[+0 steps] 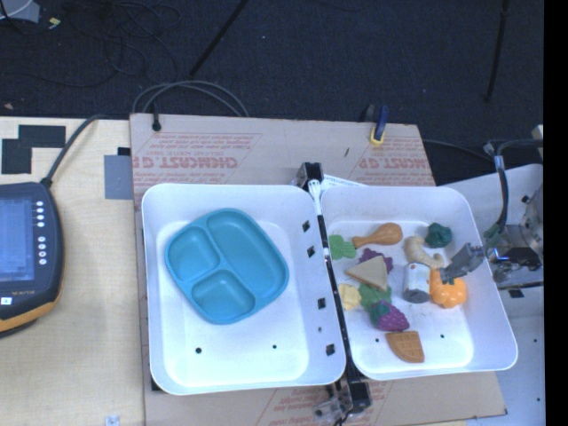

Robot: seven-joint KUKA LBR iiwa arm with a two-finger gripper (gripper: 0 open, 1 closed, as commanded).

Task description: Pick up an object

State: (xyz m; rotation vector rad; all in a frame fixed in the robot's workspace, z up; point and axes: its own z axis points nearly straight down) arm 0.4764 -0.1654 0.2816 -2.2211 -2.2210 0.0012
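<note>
The right bin (493,351) holds several toy foods: a tan drumstick (380,235), a dark green broccoli (437,234), a sandwich wedge (371,272), a silver can (415,282), an orange pepper (449,294), purple grapes (388,316) and an orange slice (407,346). My gripper (461,263) reaches in over the bin's right wall, slanting down to the left. Its grey tip lies just above the orange pepper and right of the can. Nothing shows clearly held in it.
The left bin (177,362) holds a blue divided plate (226,264). A black clip strip (321,273) joins the two bins. A control pendant (22,247) lies on the bench at the far left. Cables hang behind the bench.
</note>
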